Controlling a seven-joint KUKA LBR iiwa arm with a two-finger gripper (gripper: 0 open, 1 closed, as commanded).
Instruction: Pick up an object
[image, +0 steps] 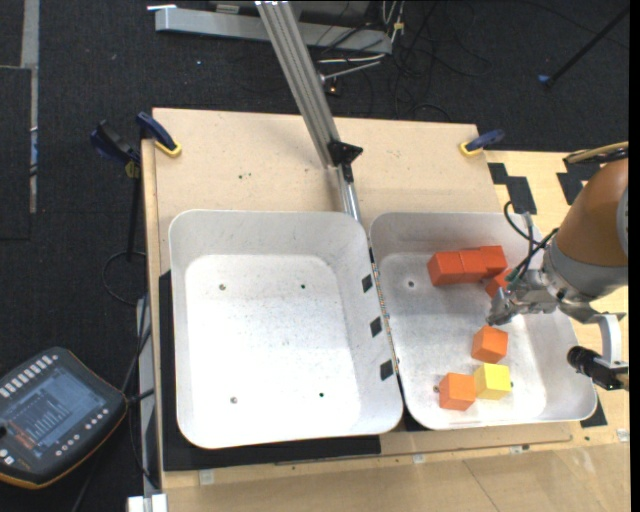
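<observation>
Dark floor surrounded the plywood bench (260, 160), and you had two shallow white bins on it, side by side. Your gripper (497, 312) sat low over the right bin (420, 300), reaching in from the right on the grey arm (590, 250) with its orange band above the wrist. You could not have read how the gripper stood from this slanted view: the tip was small and blurred against the bin floor, and I cannot tell whether it was open or closed, or whether anything was in it.

Just below the gripper, nearly touching its tip, lay a small orange cube (489, 344). Further below that, a yellow cube (494, 381) sat against a second orange cube (456, 391), the yellow one on the arm's side of the pair. Just above and away from the arm lay a long orange block (466, 266), its near end close to the tip; a small red piece seemed to show between the two, too hidden to make out.

Well away from the gripper, across the dividing rims, you had the left bin (270, 320). Beyond it, off the bench at the far lower corner, rested the teach pendant (50, 410). A metal pole (310, 90) slanted down to the bench above the seam between the bins, and clamps (160, 135) gripped the far corners.
</observation>
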